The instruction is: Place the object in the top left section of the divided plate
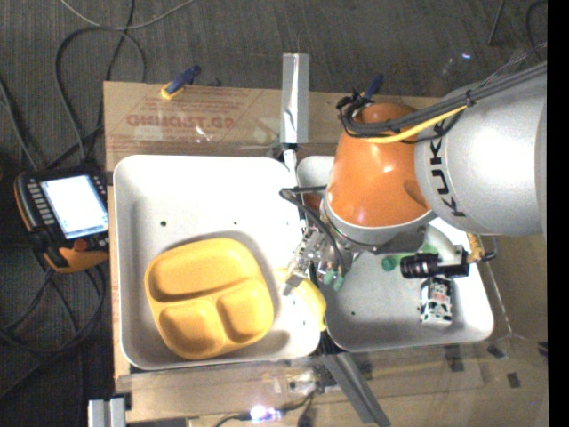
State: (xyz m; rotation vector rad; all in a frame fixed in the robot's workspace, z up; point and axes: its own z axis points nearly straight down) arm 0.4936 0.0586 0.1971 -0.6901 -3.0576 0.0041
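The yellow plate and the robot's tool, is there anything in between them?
In the camera view, a bare strip of the white left bin's floor lies between the yellow divided plate and the tool, plus a small yellow thing just below the tool.

The plate (210, 296) lies in the left bin (142, 194) — the carton (436, 299) in the right bin (462, 323), well apart from the plate.
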